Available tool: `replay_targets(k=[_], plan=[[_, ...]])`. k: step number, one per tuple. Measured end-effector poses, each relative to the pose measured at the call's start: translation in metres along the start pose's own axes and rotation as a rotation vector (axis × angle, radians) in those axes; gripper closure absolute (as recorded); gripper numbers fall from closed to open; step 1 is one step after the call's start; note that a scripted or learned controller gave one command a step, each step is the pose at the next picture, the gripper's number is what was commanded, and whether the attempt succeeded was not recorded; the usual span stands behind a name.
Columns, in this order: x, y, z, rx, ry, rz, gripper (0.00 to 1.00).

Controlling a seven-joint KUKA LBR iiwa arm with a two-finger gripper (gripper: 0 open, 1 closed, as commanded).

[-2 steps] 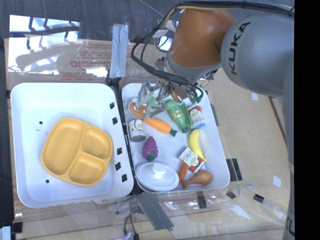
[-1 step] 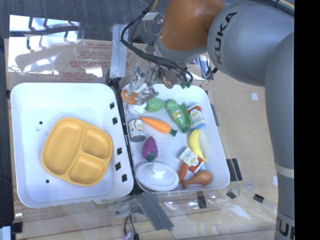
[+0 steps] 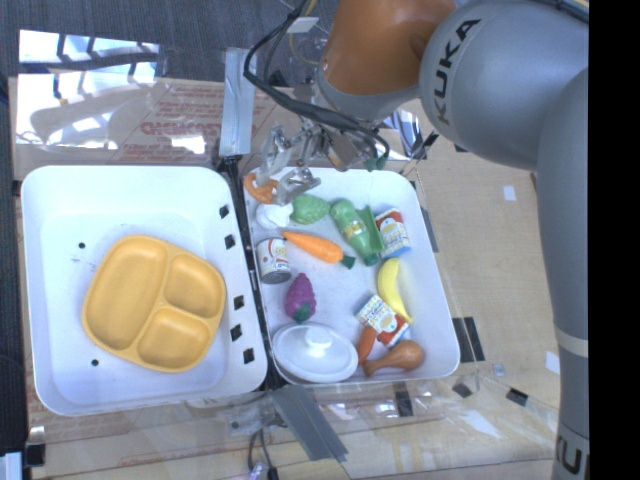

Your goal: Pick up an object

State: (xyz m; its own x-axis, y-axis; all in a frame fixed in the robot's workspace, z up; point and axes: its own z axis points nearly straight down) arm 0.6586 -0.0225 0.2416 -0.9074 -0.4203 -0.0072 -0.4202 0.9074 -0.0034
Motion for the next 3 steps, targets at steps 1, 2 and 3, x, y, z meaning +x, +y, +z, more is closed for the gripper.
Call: replay_targets(k=[1, 2, 3], plan=[[-0.001, 0.000, -0.011, 0.002, -0.004, -0.002, 1.00], [0.070, 0.021, 0.050, -0.005, 0.009, -0.180, 1.00], [0.047, -0.014, 0.031, -0.002, 0.003, -0.088, 1.00]])
